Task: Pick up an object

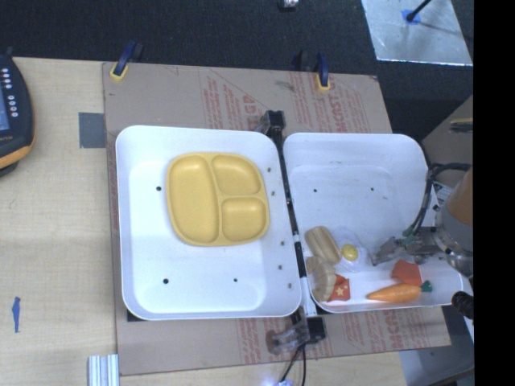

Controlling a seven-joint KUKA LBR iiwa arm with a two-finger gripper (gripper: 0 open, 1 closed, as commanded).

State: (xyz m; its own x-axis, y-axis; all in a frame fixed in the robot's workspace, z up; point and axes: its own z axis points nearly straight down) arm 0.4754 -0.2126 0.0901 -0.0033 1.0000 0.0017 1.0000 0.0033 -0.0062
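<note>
The right bin (354,167) holds several small toy foods along its near edge. A tan bread roll (322,244) lies above a second tan piece (322,278), with a small yellow ball (348,253) beside them. A red wedge (340,289) and an orange carrot (394,293) lie nearest the front rim, and a red-orange block (407,272) sits just behind the carrot. My gripper (396,250) hangs low over the bin's right side, just above the red-orange block and right of the yellow ball. Nothing is visibly held in it.
A yellow divided plate (217,197) lies in the left bin (145,280). Both bins rest on a cardboard sheet (241,95) clamped at the back. A black and orange pendant (12,111) sits at the bench's left edge. Cables (430,191) loop by the arm.
</note>
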